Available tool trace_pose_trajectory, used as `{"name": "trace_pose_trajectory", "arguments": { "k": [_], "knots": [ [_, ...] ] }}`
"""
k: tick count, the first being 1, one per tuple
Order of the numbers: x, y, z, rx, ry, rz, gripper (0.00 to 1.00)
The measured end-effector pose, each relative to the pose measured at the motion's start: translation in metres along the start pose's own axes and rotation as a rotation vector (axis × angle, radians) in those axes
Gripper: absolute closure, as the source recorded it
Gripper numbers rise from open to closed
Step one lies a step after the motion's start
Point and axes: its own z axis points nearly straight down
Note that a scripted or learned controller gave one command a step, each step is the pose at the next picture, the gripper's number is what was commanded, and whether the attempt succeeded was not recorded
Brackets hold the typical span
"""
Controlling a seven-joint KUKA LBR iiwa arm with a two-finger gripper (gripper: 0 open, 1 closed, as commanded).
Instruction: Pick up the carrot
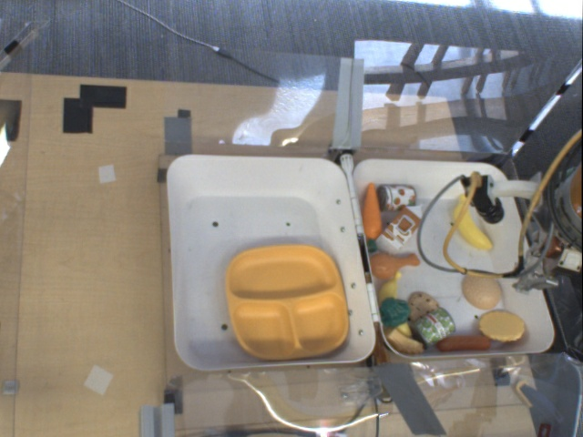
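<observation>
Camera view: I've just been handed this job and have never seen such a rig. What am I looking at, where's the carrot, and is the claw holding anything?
This is one fixed camera above a bench, looking down at a slant. Two shallow white bins sit side by side. The left bin holds a yellow divided tray. The right bin holds toy food: the carrot lies along its left wall, near the far end, with a banana, a round bun, a sausage and other small pieces around.

The robot arm reaches in from the right; its claw sits at the right bin's right edge, far across the bin from the carrot. I cannot tell from here whether it is open or shut, and the carrot lies untouched.
</observation>
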Motion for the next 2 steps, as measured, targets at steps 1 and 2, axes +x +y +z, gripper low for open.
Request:
{"name": "trace_pose_trajectory", "arguments": {
  "k": [1,2],
  "knots": [
    [0.0063,-0.004,0.0648,0.002,-0.012,-0.072,1.0],
    [0.0007,-0.0014,0.0552,0.0,-0.007,-0.05,1.0]
  ]
}}
